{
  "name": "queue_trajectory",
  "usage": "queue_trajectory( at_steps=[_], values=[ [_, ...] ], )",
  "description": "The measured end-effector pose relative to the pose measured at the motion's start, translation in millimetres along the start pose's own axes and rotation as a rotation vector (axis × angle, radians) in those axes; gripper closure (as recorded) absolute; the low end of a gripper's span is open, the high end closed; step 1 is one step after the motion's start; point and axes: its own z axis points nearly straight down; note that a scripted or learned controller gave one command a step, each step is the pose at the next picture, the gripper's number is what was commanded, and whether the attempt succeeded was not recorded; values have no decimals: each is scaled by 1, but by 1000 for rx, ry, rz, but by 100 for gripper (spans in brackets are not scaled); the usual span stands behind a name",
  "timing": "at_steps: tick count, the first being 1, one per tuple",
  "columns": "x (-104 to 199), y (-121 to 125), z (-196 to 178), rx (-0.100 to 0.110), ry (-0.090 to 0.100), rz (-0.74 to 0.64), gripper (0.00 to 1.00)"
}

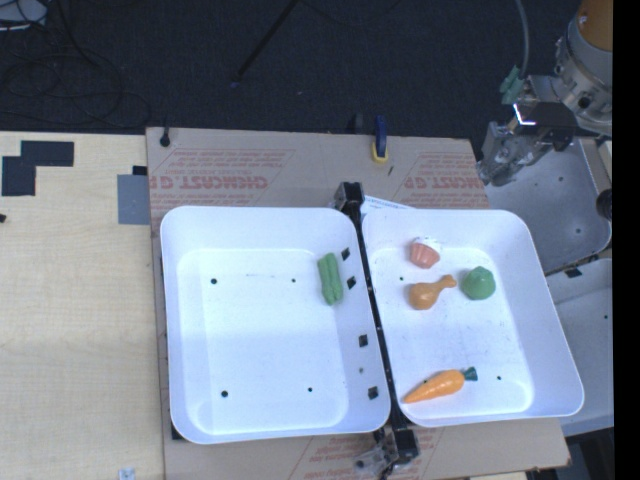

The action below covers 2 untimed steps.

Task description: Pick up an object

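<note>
On the bench, two shallow white plastic bins sit side by side, with the grey arm's two-finger gripper [497,163] raised beyond the far right corner of the right bin [545,298].

Left bin [185,328] holds one thing, a ridged green toy cucumber [330,278] lying close to its right wall, towards the far side. Toys in the right bin: an orange plastic carrot with a green top [438,385] lies at the near side; a tan toy chicken drumstick [430,292] lies near the middle, just left of a rounded green toy vegetable [479,283]; a small pink cupcake with white icing [425,252] sits at the far side. Nothing shows between the gripper's fingers, and how far apart they stand I cannot tell; it hangs well apart from every toy.
</note>
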Motion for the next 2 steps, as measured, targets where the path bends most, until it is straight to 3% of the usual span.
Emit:
queue_trajectory(
  at_steps=[1, 2],
  values=[
    [70, -28, -52, 4, -1, 3, 100],
    [119, -50, -63, 7, -2, 4, 100]
  ],
)
